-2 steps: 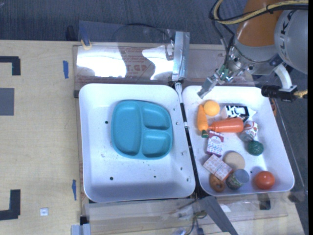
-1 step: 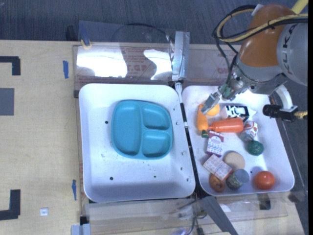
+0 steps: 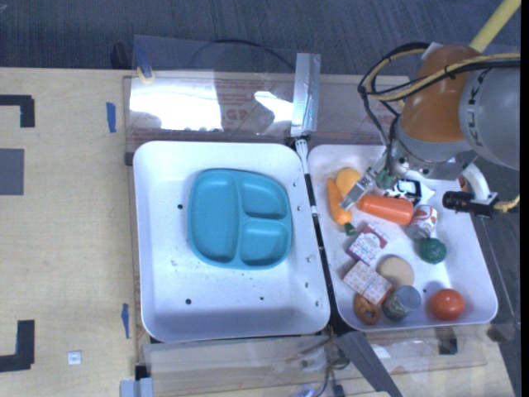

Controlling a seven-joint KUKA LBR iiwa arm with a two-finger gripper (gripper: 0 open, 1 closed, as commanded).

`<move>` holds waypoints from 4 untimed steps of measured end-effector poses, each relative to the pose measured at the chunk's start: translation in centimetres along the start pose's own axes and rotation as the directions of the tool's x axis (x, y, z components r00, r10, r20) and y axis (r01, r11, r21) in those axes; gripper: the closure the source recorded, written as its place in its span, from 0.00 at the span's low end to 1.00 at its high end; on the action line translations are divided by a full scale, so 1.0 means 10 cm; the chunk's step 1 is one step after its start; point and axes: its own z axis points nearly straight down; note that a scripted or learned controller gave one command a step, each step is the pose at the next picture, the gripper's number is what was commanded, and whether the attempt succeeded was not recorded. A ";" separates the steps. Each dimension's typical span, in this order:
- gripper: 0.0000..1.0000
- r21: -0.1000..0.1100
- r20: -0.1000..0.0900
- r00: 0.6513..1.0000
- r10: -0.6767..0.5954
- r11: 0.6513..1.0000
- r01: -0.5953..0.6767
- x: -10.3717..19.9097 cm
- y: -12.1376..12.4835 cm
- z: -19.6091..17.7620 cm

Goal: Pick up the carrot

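The carrot (image 3: 388, 208) is an orange stick lying nearly level in the upper part of the right bin (image 3: 483, 284). My gripper (image 3: 371, 187) hangs low over the carrot's left end, coming down from the grey arm with its orange band at the upper right. A silvery part of the gripper slants down to just left of the carrot. The carrot's upper edge is partly hidden by the gripper.
An orange-yellow piece (image 3: 337, 202) lies just left of the carrot. Around it are a small can (image 3: 425, 216), a green item (image 3: 431, 250), pink packets (image 3: 366, 242), a beige round (image 3: 395, 269) and a red tomato (image 3: 447, 303). A blue divided plate (image 3: 240, 219) sits in the left bin (image 3: 157, 288).
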 end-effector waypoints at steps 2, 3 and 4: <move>0.00 0.021 -0.012 0.938 0.348 0.938 -0.347 0.33 0.33 -0.75; 0.00 0.024 -0.019 0.982 0.190 0.982 -0.190 0.41 -0.10 -0.76; 0.00 0.015 -0.014 0.992 0.128 0.992 -0.128 0.26 -0.26 0.01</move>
